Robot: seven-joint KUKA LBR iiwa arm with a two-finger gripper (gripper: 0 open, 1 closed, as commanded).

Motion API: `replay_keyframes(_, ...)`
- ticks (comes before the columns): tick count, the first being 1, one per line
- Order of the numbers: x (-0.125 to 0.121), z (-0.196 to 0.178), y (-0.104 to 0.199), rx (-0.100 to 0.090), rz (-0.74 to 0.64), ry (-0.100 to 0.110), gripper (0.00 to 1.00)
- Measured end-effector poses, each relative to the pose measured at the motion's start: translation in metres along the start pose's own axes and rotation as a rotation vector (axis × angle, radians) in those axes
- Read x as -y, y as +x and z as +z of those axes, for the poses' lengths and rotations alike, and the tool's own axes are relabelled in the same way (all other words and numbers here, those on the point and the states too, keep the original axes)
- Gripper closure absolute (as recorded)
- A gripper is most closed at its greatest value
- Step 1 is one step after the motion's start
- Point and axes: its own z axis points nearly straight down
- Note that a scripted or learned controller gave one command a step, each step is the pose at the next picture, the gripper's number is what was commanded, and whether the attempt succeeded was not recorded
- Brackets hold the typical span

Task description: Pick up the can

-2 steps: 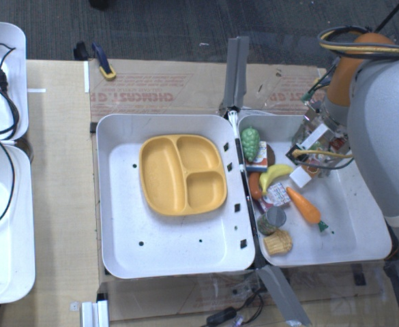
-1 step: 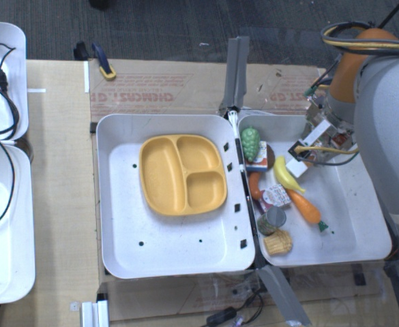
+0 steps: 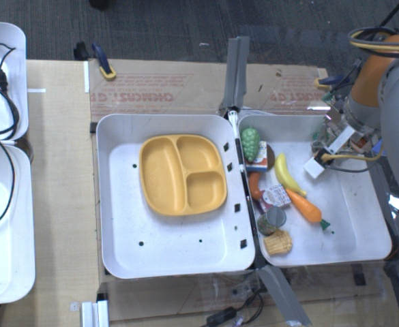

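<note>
While pincer (image 3: pixel 316 163) hovers rightward, can (image 3: pixel 275 218) lies apart.

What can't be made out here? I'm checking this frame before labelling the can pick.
- Gripper: too small and cluttered with cables to tell its finger state.
- Can: wedged among the carrot, wrapper and corn; its label is unreadable.
- Arm: cut off by the right edge.
- Item under the green toy: mostly covered, unidentifiable.

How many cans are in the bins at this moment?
1. The can lies in the right bin near its left wall, between the carrot and the corn. Others could be hidden under the pile.
</note>
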Motion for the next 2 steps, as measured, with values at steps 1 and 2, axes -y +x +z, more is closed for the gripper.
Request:
replay_keyframes(1,0.020,-0.039,0.023,0.007,0.118,-0.010,1.00)
replay_keyframes(2,-0.002,-0.012,-0.010,-0.003,0.150,0.026,1.00)
